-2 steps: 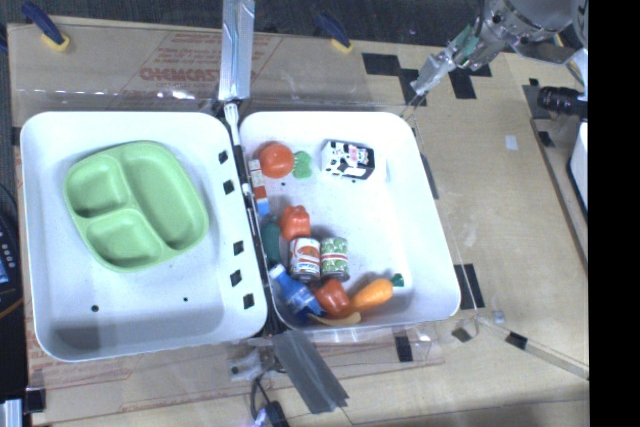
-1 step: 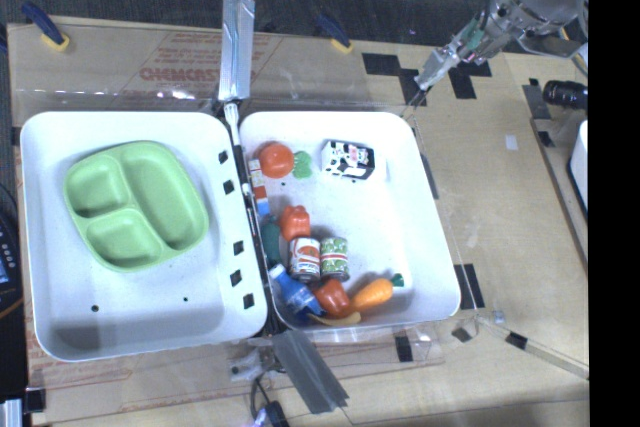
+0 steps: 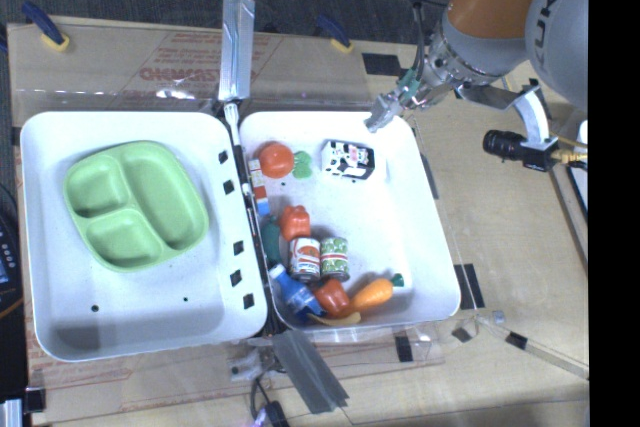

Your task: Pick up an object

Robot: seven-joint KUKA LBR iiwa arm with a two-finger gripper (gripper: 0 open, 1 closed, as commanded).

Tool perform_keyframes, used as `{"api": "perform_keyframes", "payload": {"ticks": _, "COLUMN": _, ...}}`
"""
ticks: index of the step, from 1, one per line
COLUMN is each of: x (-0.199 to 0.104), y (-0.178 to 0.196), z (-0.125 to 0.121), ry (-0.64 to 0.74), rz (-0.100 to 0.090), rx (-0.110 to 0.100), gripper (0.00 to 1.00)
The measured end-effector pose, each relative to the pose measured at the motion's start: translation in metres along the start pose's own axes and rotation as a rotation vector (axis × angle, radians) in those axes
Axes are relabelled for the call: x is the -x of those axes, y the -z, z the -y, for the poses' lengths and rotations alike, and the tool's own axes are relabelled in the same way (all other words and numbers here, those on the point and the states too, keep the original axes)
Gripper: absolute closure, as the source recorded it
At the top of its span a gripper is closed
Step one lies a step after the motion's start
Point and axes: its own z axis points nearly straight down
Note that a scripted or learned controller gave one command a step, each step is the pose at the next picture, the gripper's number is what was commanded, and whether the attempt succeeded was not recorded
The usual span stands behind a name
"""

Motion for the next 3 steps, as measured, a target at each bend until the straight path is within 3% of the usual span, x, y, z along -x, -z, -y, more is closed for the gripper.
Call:
{"api": "perform_keyframes", "payload": {"ticks": 1, "x": -0.036, "y": -0.021, "z": -0.050, "ry": -0.228, "rz": 0.001, "rx": 0.003, "gripper": 1.00}}
{"api": "perform_keyframes", "payload": {"ticks": 2, "x": -0.102, "y": -0.023, "z": -0.047, "ry": -0.267, "rz": 0.000, "rx": 0.000, "gripper": 1.00}}
{"api": "perform_keyframes", "payload": {"ticks": 3, "x": -0.102, "y": -0.013, "z": -0.047, "ry": -0.262, "rz": 0.000, "rx": -0.002, "gripper": 1.00}}
